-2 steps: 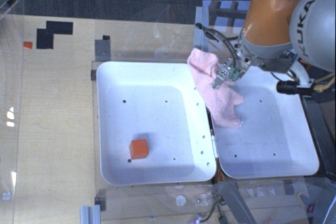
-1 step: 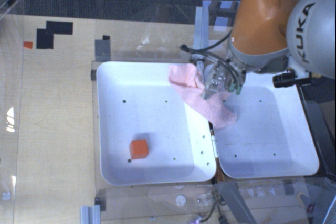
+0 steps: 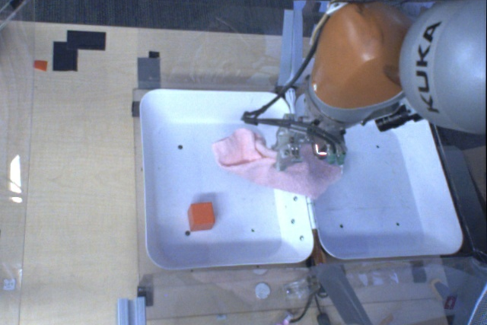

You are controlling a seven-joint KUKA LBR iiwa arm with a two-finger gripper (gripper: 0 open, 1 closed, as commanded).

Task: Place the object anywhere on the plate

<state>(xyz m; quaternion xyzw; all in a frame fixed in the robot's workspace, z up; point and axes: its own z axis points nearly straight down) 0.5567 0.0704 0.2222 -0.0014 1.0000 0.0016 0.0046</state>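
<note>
While the gripper [image 3: 289, 151] hangs over the pink cloth [image 3: 266, 164], I can't tell how it's set. The cloth sprawls at three o'clock in the left bin [image 3: 160, 164], spilling onto the right bin [image 3: 396, 224]. An orange block [image 3: 202, 216] waits at seven. No plate spotted; placing looks undone.

Arm pose, overhead view

Grey arm enters from the right; the orange band above the wrist sits at upper centre-right, its bulk directly over the wrist. "KUKA" lettering reads along the grey link at far right. The hand [image 3: 293, 152] points down below the band. Black cables run along the wrist. Finger spacing cannot be made out from this angle.
</note>
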